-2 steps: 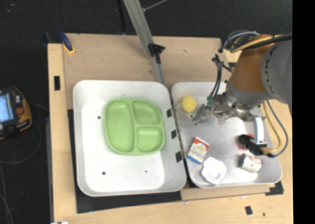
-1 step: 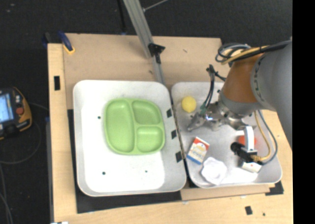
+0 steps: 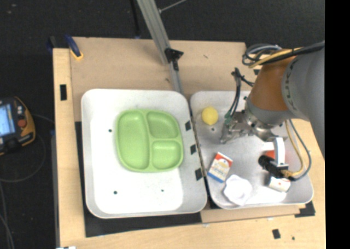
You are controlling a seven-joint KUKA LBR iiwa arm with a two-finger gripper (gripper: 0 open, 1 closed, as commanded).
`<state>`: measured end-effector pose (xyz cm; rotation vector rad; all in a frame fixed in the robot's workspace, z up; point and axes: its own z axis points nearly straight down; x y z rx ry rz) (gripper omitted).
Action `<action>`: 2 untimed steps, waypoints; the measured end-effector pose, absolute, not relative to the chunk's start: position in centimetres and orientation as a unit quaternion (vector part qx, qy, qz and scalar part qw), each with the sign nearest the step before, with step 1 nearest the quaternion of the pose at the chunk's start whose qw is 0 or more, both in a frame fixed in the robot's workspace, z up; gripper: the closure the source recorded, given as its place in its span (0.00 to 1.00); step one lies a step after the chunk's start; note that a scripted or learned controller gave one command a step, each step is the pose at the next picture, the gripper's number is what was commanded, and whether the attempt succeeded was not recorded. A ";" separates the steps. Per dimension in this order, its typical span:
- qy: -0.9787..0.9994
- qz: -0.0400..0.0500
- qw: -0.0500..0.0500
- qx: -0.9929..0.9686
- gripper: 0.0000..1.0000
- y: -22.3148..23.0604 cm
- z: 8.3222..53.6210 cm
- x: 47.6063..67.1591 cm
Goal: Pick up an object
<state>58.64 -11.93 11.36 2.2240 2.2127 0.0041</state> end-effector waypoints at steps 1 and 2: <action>0.706 0.002 0.002 0.708 1.00 -11.9 16.6 57.8; 0.708 0.002 0.003 0.706 1.00 -12.3 23.0 58.2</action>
